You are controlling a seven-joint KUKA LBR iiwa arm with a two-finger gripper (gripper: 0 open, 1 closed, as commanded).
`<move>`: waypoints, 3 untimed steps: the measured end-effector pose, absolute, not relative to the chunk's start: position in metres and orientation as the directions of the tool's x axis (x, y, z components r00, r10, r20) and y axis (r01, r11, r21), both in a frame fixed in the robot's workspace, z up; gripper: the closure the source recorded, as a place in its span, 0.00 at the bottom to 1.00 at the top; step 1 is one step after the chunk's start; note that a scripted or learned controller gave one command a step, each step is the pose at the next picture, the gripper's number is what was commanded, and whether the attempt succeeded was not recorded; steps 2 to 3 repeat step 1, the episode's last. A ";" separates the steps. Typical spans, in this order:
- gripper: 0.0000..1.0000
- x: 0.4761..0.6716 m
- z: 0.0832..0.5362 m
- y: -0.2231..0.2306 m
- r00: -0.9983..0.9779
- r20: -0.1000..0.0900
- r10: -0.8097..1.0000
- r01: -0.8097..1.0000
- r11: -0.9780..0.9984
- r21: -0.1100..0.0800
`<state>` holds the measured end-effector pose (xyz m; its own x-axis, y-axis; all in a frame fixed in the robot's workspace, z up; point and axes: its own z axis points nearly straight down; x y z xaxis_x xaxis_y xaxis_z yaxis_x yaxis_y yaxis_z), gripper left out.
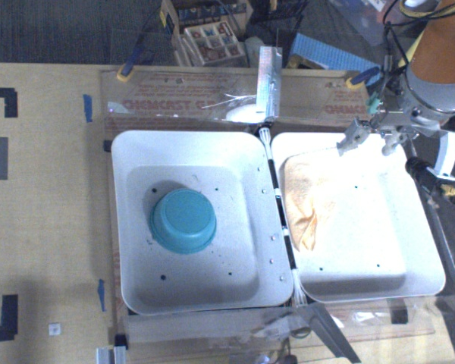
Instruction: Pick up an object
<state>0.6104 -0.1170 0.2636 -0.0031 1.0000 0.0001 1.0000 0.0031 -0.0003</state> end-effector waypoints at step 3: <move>0.00 0.503 0.184 -0.082 0.133 0.000 0.991 0.991 -0.133 -0.002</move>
